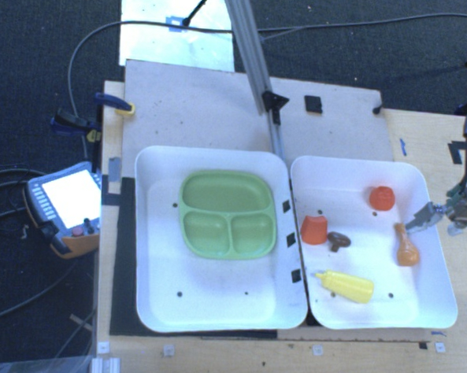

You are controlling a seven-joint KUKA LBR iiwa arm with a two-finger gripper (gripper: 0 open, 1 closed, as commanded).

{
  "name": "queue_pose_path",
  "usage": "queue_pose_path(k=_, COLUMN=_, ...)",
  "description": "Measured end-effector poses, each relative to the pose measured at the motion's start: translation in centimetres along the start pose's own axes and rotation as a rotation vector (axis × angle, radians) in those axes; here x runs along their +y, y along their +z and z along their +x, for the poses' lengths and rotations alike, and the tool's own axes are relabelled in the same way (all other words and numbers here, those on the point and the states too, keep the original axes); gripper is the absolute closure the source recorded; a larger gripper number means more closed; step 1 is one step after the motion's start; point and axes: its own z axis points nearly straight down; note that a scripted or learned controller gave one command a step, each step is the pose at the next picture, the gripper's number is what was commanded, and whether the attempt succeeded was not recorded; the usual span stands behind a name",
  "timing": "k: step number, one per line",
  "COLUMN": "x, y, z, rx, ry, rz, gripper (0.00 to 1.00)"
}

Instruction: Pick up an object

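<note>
2 white bins sit side by side. The left bin (152,295) holds a green plate (228,214) with 3 parts. The right bin (415,311) holds an orange cup (314,230), a small orange cup (382,198), a brown thing (338,242), a yellow bottle (346,286) and an orange pear shape (406,246). The gripper (441,216) is at the right bin's right rim, just above the pear shape. I cannot tell how it is set.

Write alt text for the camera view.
A gripper hovers at the right bin's right edge, beside an orange pear-shaped toy. That bin also holds two orange cups, a brown piece and a yellow bottle; the left bin holds a green tray.
</note>
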Motion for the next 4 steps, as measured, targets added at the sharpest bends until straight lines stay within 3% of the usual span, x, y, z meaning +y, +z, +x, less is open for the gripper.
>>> queue_pose_path(k=3, x=0.4, y=16.0, z=1.0, rx=0.001, ry=0.004, rz=0.003, gripper=0.00)
queue_pose_path(k=4, x=0.5, y=14.7, z=0.9, rx=0.000, ry=0.004, rz=-0.001, gripper=1.00)
